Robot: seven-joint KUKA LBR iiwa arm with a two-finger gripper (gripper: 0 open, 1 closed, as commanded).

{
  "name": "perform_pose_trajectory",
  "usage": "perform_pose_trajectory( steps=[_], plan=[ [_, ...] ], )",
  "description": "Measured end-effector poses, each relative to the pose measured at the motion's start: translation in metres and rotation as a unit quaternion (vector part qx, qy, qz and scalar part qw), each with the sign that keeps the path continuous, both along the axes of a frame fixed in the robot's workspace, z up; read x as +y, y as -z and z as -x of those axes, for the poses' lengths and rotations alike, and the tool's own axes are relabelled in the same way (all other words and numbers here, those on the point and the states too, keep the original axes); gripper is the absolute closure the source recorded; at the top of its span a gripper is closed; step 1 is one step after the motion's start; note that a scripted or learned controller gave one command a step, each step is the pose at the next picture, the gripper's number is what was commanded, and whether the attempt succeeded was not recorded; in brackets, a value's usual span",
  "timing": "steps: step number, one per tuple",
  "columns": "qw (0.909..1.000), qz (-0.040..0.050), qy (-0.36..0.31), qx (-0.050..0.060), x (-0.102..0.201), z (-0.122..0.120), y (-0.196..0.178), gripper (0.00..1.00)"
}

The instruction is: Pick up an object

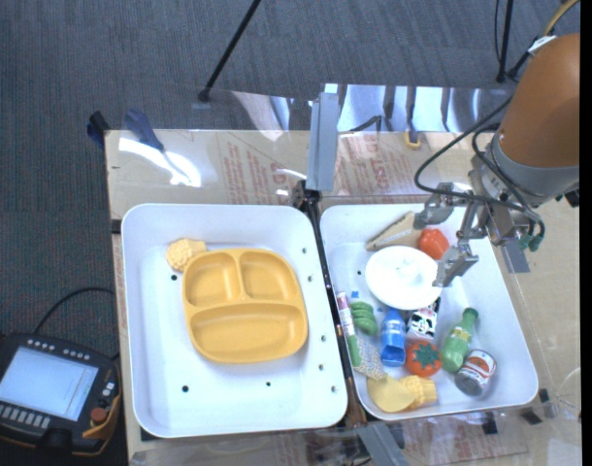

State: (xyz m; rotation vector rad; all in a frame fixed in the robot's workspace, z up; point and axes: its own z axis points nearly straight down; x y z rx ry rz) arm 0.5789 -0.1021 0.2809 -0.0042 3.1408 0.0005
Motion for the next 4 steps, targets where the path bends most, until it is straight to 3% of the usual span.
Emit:
perform_pose_trajectory(
  steps=[1,2,3,4],
  plan=[
    [0.995,-0.0023,-0.099,0.006,0.005,0.049,0.152,0.0],
    [0.9978,0.0037,-0.065,-0.011,0.007,0.071,0.185,0.0],
    [0.9992,0.0055,-0.036,-0.015,0.013,0.082,0.184,0.0],
    [0.9988,0.0062,-0.047,-0.011,0.013,0.076,0.184,0.0]
  ],
)
